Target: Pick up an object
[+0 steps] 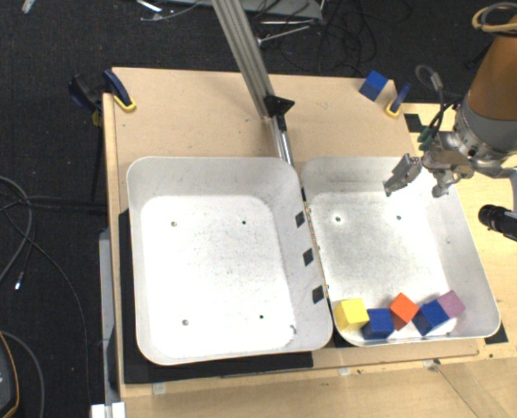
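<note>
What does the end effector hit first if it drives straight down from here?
Probably bare floor of the right bin, near its far edge. The end effector points down, open; the blocks sit at the near edge. Depth is uncertain.

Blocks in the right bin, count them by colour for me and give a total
Yellow block: 1
Blue blocks: 2
Orange block: 1
Purple block: 1
Total: 5, all clustered along the near edge of the right bin.
</note>
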Controlling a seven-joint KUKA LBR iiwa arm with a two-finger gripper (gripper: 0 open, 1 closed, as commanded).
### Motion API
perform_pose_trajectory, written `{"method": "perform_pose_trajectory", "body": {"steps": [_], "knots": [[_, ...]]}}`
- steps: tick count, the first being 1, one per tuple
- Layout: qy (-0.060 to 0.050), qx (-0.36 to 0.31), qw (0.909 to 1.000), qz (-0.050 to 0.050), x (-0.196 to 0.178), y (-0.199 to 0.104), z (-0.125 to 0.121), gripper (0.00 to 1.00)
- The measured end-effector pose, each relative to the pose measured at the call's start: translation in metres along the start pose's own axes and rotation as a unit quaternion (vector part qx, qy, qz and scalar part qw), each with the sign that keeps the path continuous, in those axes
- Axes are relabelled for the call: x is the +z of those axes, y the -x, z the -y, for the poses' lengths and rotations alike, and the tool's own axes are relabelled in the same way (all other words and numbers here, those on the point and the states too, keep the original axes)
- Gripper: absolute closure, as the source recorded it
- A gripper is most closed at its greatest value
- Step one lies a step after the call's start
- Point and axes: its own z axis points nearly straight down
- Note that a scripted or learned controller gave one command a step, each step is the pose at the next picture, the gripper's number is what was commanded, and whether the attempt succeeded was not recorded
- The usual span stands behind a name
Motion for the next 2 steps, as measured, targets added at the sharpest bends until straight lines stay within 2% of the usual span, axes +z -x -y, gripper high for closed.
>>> {"method": "perform_pose_trajectory", "body": {"steps": [1,2], "knots": [[-0.004,0.001,1.0,-0.001,0.149,-0.009,0.041,0.0],[0.002,0.001,1.0,0.0,0.134,-0.009,0.038,1.0]]}}
